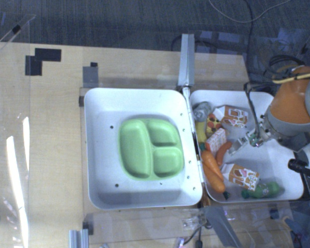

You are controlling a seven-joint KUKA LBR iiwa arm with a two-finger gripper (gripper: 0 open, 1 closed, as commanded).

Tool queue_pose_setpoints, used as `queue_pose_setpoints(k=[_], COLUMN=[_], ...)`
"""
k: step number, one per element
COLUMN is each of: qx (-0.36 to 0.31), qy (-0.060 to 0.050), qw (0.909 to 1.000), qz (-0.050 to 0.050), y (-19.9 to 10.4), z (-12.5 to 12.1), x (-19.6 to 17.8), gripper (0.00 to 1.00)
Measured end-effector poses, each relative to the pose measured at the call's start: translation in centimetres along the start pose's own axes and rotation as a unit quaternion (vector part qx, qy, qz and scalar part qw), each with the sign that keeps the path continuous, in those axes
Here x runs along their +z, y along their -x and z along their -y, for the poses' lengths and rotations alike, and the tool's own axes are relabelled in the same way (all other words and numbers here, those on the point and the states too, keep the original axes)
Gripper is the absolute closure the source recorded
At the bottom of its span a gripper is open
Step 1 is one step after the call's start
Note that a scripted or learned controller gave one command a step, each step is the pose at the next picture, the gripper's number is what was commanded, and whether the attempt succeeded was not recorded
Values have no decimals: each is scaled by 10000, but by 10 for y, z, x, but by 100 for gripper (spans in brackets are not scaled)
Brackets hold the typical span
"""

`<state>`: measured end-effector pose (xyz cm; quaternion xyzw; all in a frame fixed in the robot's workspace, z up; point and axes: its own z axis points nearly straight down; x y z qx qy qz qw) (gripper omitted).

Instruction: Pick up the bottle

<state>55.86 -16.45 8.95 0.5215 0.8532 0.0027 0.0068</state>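
Observation:
A green bottle (262, 191) lies on its side in the near right corner of the right bin (292, 190), beside a juice carton (243, 177). My gripper (249, 140) hangs over the middle of that bin, at the end of the grey arm with its orange band (294, 105). It is well above the bottle in the view and a little to its left, not touching it. Nothing shows in its grasp.
The right bin also holds a carrot (213, 170), a sausage (223, 152), two more cartons (234, 117) (215, 137) and a grey object (201, 109) at the far left corner. The left bin (101, 138) bears a green divided plate (151, 148).

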Motion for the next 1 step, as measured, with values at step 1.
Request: queue_pose_setpoints(k=[1], qx=[-186], qy=[-21], qw=[9998], qz=[6], y=[4], z=[79], x=[-1], gripper=[0])
